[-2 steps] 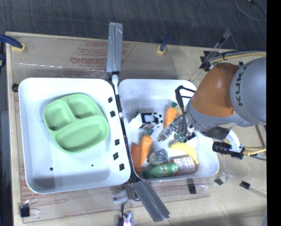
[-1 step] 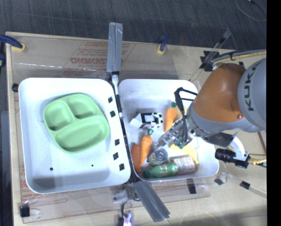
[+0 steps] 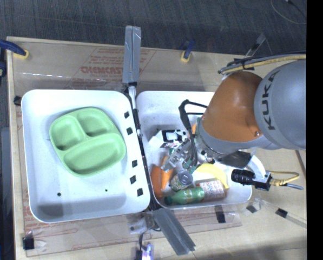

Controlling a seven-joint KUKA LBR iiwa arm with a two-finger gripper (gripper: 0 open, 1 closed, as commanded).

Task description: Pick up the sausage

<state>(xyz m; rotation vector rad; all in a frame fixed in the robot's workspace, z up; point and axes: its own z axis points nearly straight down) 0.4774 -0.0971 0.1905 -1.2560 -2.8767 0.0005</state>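
Tool (image 3: pixel 182 157) low in right bin (image 3: pixel 150 104) over clutter, grip state can't tell; sausage (image 3: pixel 211 188) lies near front wall beside green bottle (image 3: pixel 185 196), green plate (image 3: pixel 87 140) in left bin (image 3: pixel 31 145).

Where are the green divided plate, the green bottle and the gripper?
green divided plate (image 3: pixel 87 140): camera view, ridge between compartments.
green bottle (image 3: pixel 184 197): camera view, middle of its body.
gripper (image 3: pixel 182 158): camera view, between its fingertips.

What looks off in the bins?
The right bin has its toys heaped in the near corner: carrot, green bottle and a labelled can lie overlapping on their sides. The green plate in the left bin sits slightly askew.
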